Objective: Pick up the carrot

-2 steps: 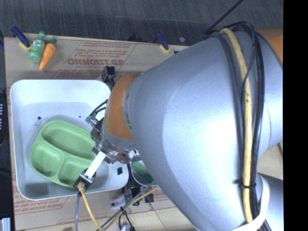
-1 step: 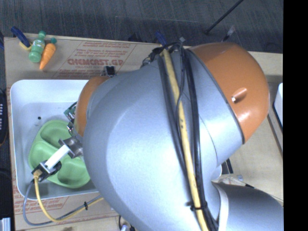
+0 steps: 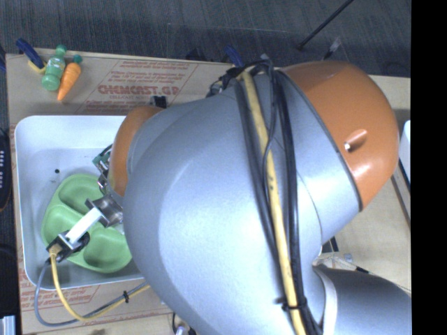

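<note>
Your target, the small orange toy carrot with a green top (image 3: pixel 68 79), is not in either bin. It lies on the brown printed cardboard sheet (image 3: pixel 140 82) on the bench, beyond the far left corner of the shallow white left-hand bin (image 3: pixel 31 135). Its long axis runs nearly along the view's up-and-down line, with the green top toward the far side and slightly right and the orange tip toward the bin and slightly left. A green bottle-shaped toy (image 3: pixel 52 70) sits just beside it on the left, close enough that they may be touching, and a small blue piece (image 3: pixel 28 51) lies just beyond that. The grey arm with the orange band (image 3: pixel 230 208) reaches across from the right, and its gripper (image 3: pixel 105 187) is down inside the left bin over a pale green lobed object (image 3: pixel 73 215), well apart from the carrot. You cannot tell from here whether the jaws are apart or together, since the wrist hides them. As I judge it, the carrot lies up and to the left of the jaws, across the bin's far wall. You would need to lift clear of the bin first and close across the carrot's narrow width, keeping off the green toy.
</note>
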Tool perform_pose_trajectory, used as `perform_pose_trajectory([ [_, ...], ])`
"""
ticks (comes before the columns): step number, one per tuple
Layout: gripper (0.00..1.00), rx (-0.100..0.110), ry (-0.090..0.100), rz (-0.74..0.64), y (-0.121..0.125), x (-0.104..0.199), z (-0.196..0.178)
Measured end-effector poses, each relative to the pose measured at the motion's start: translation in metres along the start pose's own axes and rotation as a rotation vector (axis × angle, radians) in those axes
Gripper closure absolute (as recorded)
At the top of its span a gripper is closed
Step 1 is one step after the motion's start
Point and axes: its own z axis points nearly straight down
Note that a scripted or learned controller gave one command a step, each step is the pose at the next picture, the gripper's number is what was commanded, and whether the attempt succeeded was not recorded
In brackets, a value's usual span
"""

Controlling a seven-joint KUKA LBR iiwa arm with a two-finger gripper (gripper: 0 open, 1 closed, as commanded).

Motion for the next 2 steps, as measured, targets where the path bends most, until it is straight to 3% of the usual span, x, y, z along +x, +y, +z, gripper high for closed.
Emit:
perform_pose_trajectory([
  [1,1.0,0.019,0.003,0.159,0.0251,-0.0201,0.0049],
  [2,1.0,0.027,0.0,0.146,0.0232,-0.0185,-0.0048],
])
